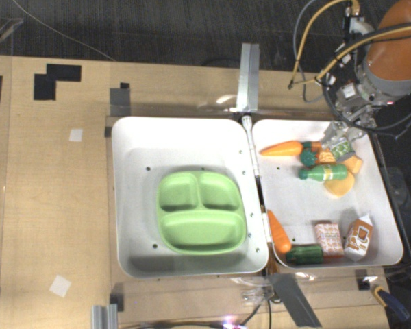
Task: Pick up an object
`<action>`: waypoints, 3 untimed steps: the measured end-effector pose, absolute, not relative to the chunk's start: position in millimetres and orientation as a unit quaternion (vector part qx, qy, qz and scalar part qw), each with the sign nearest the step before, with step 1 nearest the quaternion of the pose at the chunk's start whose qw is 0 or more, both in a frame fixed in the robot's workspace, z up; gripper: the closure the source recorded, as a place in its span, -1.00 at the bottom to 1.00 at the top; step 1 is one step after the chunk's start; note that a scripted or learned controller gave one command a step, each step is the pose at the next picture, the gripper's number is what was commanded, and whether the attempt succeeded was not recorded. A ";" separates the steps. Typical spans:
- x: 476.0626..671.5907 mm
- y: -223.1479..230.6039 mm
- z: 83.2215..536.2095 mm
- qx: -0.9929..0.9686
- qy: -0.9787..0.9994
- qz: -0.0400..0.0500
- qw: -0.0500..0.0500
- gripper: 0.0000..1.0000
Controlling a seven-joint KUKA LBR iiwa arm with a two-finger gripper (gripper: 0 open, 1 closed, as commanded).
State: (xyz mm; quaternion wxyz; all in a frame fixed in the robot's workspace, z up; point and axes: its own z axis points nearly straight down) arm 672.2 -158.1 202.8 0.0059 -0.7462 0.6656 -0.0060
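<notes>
Claw (344, 137) poised at the 1 o'clock corner of the right bin (390, 211), hanging off the grey arm (397, 46) that reaches in from 3 o'clock; whether it is released or clenched cannot be told from this view, since the tip is lost against the clutter beneath it, and nothing can be seen held in it.

Directly under and just to 9 o'clock of the tip lies a tight knot of toys: a carrot (282, 148) pointing toward 9 o'clock, a green piece (308, 157) touching its blunt end, a green bottle (323, 174) just below at 6 o'clock, and a pale yellow piece (340, 184) at 5 o'clock. These are the nearest candidates for the pick, and which one is the target cannot be told.

The risk, judged from this crowding, is that a descent lands between neighbours and closes on an edge or on two things at once, so that the catch slips out on the lift. The bin's far wall is also near the tip, and a descent slightly toward 12 o'clock could strike it. The rounded carrot and bottle would likely roll away from a pinch that is off centre.

Well apart, along the bin's 6 o'clock edge, sit a second carrot (279, 233), a dark green piece (304, 254), a small box (327, 237) and a carton (359, 237). The left bin (130, 184) holds a green tray (201, 211).
</notes>
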 end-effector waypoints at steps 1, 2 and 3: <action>673.0 -156.0 212.0 -0.745 0.667 -0.005 0.009 1.00; 675.1 -154.0 224.6 -0.744 0.668 -0.006 0.013 1.00; 671.2 -132.3 275.7 -0.719 0.695 -0.004 0.006 1.00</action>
